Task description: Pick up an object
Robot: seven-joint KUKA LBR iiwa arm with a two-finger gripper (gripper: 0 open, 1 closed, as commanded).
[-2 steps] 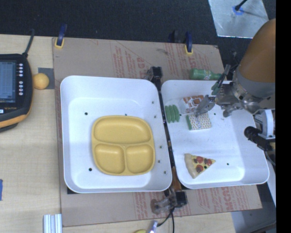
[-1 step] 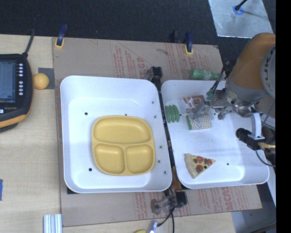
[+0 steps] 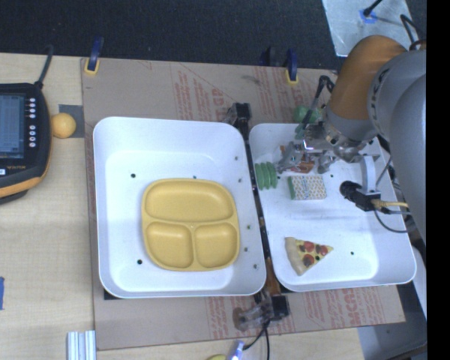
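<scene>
**Bench view: gripper down at the far end of the right-hand bin**

Brown cardboard (image 3: 172,88) covers the middle of your bench, and the two white bins sit on it side by side. The bin on the view's left (image 3: 116,171) holds a yellow divided tray (image 3: 189,223), lying flat near its middle. In the right-hand bin (image 3: 352,231), your gripper (image 3: 304,156) is down at the far end, and the grey arm (image 3: 412,103) reaches in from the right. You cannot tell from this angle whether the gripper is open or closed.

A speckled block (image 3: 307,188) lies just beside the gripper, on the near side. A green ribbed piece (image 3: 265,175) lies against that bin's left wall. A toy pizza slice (image 3: 307,253) lies well apart from the gripper, toward the near end.

Left of the bins you have a screen pendant (image 3: 11,137) and a yellow ball (image 3: 63,124) on the wood.
</scene>
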